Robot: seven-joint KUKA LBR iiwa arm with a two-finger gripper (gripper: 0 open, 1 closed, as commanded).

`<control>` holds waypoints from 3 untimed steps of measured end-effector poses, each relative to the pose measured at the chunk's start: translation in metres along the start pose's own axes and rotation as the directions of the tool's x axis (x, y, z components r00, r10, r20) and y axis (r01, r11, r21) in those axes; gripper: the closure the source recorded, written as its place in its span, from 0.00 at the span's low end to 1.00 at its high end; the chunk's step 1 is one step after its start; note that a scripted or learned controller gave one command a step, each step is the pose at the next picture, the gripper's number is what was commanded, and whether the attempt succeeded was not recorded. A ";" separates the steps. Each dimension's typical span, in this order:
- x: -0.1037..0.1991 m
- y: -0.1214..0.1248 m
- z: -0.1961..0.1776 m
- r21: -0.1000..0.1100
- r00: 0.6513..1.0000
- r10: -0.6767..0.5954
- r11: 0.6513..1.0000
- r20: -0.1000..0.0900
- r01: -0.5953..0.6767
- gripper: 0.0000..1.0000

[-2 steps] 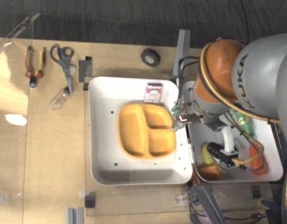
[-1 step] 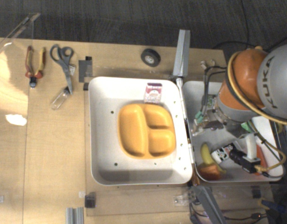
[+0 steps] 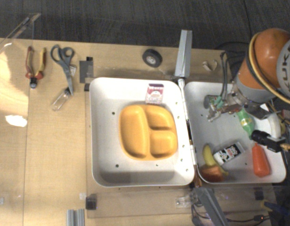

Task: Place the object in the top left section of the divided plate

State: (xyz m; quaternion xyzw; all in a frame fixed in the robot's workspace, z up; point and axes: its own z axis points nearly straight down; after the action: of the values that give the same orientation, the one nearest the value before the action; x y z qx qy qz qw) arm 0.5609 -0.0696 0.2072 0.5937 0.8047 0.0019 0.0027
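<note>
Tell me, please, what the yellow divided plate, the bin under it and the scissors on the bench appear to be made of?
The divided plate looks like moulded plastic: uniform yellow, rounded edges, soft sheen. The left bin seems to be white plastic or coated metal; its smooth walls and rounded corners leave this open. The scissors appear to have bare metal blades, grey and glinting, with dark handles, probably plastic.

— What is the arm looking like from up here?

— It is showing a broad, rounded orange band, glossy, with grey casing curving around it and part of white lettering sitting at the frame's right edge.

— And below that?

— Dark cables are looping down beside the wrist. The tool is looking like bare grey metal, small and angular, with a green tint showing near its mount. Its fingers are too small to read.
</note>
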 end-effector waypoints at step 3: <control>0.049 0.093 -0.010 0.000 1.000 -0.029 1.000 -0.001 0.029 1.00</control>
State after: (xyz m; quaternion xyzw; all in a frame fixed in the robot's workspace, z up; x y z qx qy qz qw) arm 0.6349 0.0050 0.2178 0.5822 0.8131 0.0020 0.0024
